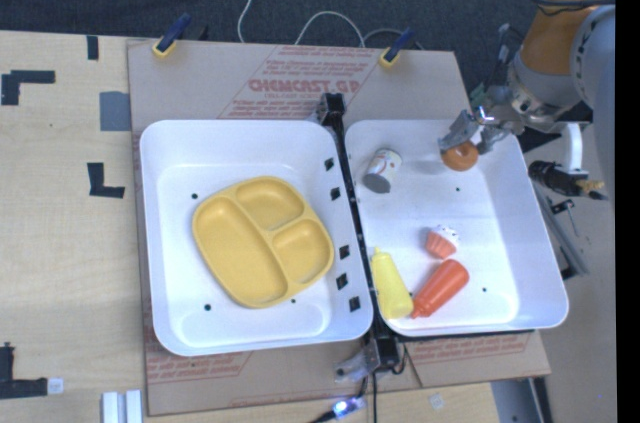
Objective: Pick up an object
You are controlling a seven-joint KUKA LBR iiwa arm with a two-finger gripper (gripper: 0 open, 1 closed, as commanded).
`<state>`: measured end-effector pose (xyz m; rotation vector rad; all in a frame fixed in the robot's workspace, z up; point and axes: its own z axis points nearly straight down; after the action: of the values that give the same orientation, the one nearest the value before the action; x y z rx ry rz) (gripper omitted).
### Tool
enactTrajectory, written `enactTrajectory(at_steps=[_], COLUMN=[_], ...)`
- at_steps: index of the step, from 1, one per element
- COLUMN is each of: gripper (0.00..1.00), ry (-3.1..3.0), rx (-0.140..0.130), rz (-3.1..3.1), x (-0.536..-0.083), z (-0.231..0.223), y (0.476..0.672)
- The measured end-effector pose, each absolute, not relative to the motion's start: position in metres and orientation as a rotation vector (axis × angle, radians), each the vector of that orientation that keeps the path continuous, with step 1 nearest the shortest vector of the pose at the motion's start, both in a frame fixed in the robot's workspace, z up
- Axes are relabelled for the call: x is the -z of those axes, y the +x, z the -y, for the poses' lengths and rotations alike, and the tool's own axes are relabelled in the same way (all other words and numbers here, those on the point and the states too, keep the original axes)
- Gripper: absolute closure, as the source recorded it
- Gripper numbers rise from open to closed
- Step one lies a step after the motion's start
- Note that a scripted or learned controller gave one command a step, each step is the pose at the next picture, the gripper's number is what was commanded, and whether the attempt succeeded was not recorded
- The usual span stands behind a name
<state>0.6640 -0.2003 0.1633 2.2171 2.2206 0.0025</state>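
Reaching in from the right, the grey arm with its orange band holds its hand over the upper right corner of the right bin, and a small round orange object sits between the fingers, so the hand is clamped on it, with the object above the bin's rim area rather than lying flat among the other things. Elsewhere in that bin, a small grey-and-white cup lies on its side near the upper left, close to the divider between the bins. Lower down, a little pink-and-white piece rests near the middle, and just below it an orange carrot-shaped toy lies at a slant, its lower end touching or nearly touching a yellow toy that lies along the bin's left wall. The left bin holds a yellow divided plate, set at a tilt near its centre. Both bins stand on a cardboard sheet on the desk.
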Motion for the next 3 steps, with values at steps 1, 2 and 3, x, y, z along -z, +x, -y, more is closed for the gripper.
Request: enactTrajectory(at_steps=[1,2,3], gripper=[1.0,1.0,1.0], ry=[2.218,2.218,2.217], rx=[-0.003,-0.002,0.002], rz=[-2.221,-2.222,-2.228], x=[-0.207,-0.251,-0.238], z=[0.2,0.202,0.143], y=[0.661,0.667,0.667])
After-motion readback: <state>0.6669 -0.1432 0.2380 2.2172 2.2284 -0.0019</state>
